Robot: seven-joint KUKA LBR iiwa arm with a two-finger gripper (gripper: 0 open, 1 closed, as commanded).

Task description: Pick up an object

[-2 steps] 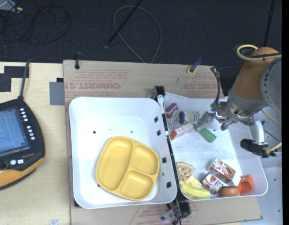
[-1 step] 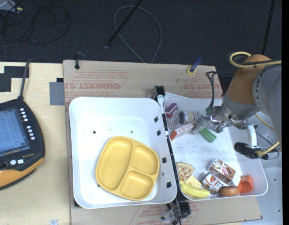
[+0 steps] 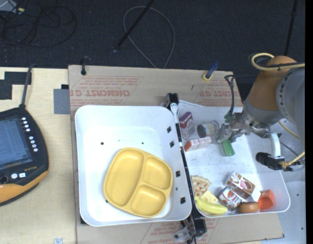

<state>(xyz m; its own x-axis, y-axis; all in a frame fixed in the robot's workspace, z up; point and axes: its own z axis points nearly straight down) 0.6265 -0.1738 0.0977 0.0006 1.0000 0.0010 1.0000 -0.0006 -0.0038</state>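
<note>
Camera view: gripper (image 3: 227, 136) sits low in the right bin (image 3: 283, 187), directly over a green object (image 3: 228, 148); its grip state cannot be told. Silver can (image 3: 208, 129) lies just left. Judged step: grasp attempt. Next move calls for confirmed closure, then lift.

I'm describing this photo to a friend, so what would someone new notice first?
The yellow divided plate lying in the left bin stands out most. Next, the grey and orange arm reaching into the right bin, its gripper low over a green object.
</note>
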